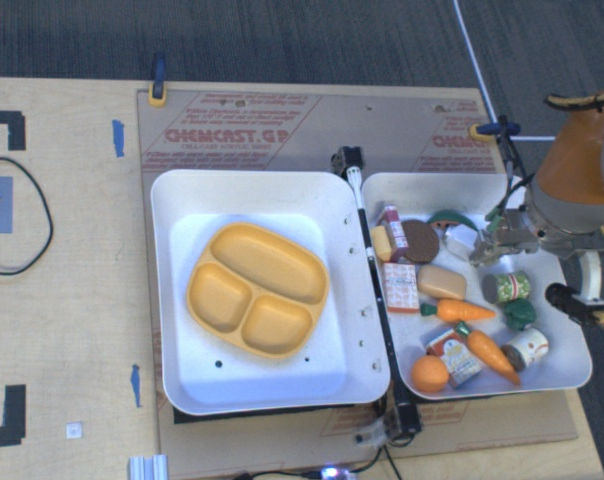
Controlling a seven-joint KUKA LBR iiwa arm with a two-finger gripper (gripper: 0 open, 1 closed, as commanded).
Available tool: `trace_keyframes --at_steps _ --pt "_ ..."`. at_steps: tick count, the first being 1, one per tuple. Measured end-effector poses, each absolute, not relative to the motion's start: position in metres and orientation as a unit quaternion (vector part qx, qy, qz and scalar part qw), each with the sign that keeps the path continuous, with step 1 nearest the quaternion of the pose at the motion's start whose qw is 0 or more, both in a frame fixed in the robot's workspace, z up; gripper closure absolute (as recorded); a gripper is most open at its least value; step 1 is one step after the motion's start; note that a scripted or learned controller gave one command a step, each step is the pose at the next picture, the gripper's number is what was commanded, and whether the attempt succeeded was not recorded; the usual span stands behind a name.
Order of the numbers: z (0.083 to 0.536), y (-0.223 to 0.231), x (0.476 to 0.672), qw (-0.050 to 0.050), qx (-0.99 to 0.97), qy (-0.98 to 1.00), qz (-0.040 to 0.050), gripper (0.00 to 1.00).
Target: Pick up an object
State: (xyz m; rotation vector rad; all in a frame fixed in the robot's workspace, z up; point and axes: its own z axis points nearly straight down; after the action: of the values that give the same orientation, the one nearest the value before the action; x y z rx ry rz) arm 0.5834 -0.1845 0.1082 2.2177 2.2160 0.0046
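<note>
The right bin (572, 368) holds several toy foods. Among them are a brown round cookie (419, 240), a beige bread piece (441, 283), two carrots (464, 312) (492, 353), an orange (431, 374), a green-labelled can (509, 287) and a white can (528, 347). My gripper (500, 238) hangs over the bin's upper right part, just above the green-labelled can and right of a teal and white piece (452, 226). Nothing is visibly held. The grey wrist and orange band (574, 158) rise to its right.
The left bin (172, 268) carries a yellow divided plate (258, 288). A small red bottle (391, 217), a printed packet (400, 288), a small carton (458, 356) and a green broccoli piece (521, 314) also lie in the right bin. A black bar (367, 258) runs between the bins.
</note>
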Motion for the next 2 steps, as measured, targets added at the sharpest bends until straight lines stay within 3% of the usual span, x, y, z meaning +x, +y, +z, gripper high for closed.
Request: trace_keyframes --at_steps 1,2 --pt "0.108 -0.184 0.583 0.003 0.707 0.707 0.0014 0.0" --pt "0.087 -0.12 0.526 0.003 0.707 0.707 0.0015 0.0"
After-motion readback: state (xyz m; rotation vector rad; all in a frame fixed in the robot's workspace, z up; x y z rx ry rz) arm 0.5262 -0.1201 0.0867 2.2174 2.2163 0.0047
